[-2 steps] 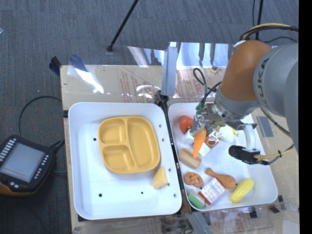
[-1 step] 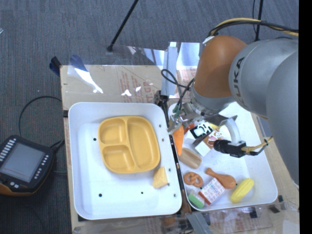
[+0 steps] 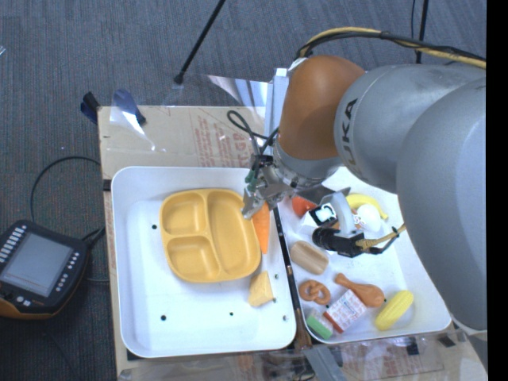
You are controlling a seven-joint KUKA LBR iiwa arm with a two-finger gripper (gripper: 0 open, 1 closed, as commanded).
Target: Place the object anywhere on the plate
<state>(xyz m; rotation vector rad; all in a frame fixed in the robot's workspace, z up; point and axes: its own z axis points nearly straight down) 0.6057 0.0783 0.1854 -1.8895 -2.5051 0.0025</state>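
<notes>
The orange toy carrot (image 3: 261,230) hung at frame centre, just off the right rim of the yellow three-compartment plastic plate (image 3: 208,234), pinched at its top by the closed gripper (image 3: 259,199), apparently for lowering onto it.

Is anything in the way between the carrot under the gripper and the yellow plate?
Nothing visible blocks it. The carrot hangs beneath the gripper, right at the right rim of the yellow plate. The plate's compartments lie bare. The pale wedge sits off the plate's lower right corner, out of the path.
</notes>
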